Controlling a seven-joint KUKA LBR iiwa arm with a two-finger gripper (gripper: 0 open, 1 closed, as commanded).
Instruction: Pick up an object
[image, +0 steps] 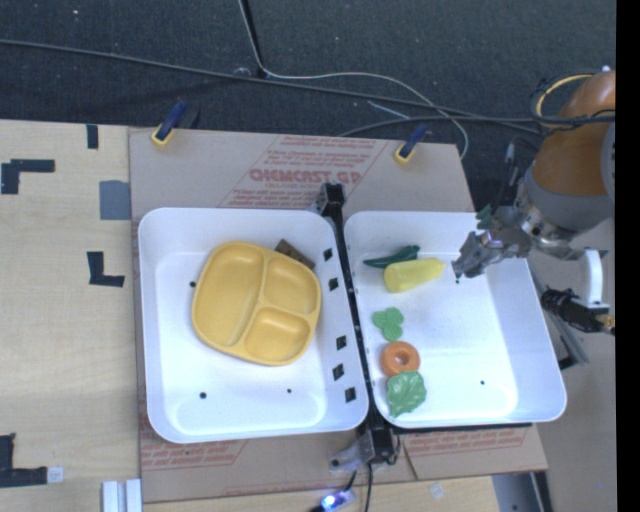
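Note:
My gripper (468, 262) hangs over the upper right part of the right bin (520, 330), just right of a yellow corn-like toy (412, 274) with a dark green piece (392, 258) at its top. Nothing shows between the fingers. Lower in the same bin lie a small green leafy piece (389, 322), an orange ring (401, 357) and a larger green leafy piece (406, 392). All these lie along the bin's left side.
The left bin (170, 300) holds a yellow divided plate (257, 301) with a brown thing (293, 251) peeking from behind it. A black clip strip (345, 300) joins the two bins. Cables run across the dark floor at the top.

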